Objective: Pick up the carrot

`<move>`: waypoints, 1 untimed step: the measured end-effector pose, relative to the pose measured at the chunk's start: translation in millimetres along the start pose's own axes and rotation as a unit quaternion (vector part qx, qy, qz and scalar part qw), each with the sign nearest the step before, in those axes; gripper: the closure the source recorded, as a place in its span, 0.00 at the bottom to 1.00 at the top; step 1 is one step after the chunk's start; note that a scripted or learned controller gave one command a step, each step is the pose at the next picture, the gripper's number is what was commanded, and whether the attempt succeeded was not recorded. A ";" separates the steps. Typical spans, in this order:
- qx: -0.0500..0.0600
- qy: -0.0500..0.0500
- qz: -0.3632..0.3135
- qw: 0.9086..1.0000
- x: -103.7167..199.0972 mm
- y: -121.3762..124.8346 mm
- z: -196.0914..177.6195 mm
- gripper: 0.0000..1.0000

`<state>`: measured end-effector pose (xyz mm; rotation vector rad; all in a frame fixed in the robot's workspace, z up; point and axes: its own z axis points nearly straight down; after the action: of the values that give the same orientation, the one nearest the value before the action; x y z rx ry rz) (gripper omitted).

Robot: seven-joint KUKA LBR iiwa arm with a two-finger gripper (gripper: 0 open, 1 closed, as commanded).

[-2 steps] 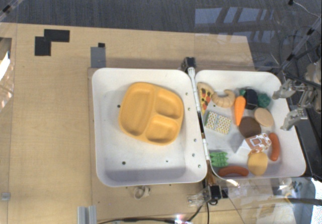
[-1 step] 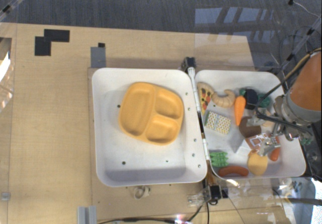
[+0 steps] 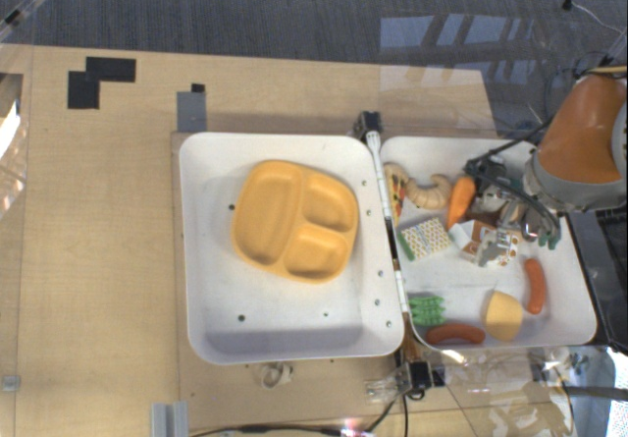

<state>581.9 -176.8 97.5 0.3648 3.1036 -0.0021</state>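
You see the carrot [image 3: 460,201] lying tilted in the right bin [image 3: 569,327], near its back wall; the gripper [image 3: 496,191] sits just beside it, its grip impossible to judge.

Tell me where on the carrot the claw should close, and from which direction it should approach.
Grip the carrot around its thick upper-middle part, coming down from above with the fingers across its width. It lies nearly upright in the view, narrowing toward its lower end. The pale curved piece sits close on its left and the claw crowds its right, so clearance looks tight on both sides.
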 end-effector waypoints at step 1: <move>-0.002 -0.002 0.210 0.978 -53.2 55.1 5.0 0.00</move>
<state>646.5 -135.5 93.4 1.0054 2.9535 0.0080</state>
